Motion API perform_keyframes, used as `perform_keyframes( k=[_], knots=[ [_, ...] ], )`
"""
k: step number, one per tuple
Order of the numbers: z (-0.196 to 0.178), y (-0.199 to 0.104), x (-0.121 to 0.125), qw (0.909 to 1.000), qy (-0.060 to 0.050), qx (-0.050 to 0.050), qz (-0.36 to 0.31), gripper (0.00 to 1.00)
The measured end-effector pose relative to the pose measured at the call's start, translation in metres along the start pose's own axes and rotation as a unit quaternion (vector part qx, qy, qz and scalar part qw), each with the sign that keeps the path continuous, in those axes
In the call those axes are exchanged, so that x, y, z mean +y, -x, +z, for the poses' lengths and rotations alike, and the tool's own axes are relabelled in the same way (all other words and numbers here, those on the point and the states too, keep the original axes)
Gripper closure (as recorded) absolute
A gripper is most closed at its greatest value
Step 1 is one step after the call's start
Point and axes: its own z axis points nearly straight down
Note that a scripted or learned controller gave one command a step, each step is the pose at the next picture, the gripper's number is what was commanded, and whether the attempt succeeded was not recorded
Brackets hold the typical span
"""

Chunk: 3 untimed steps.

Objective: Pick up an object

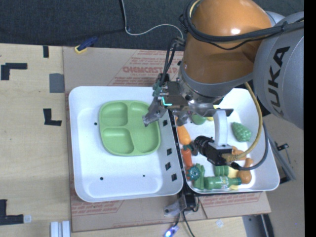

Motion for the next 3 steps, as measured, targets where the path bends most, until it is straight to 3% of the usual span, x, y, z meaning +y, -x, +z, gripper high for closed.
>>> perform_keyframes(
  k=[1,2,3],
  knots=[
    [-0.0098,-0.0009,-0.0001,1.0,-0.001,0.0,-0.001,1.0],
    [-0.0093,-0.0008,-0.0002,1.0,-0.001,0.0,-0.001,0.0],
    [-0.0191,-0.0018,-0.0003,1.0,-0.002,0.0,-0.002,1.0]
  ],
)
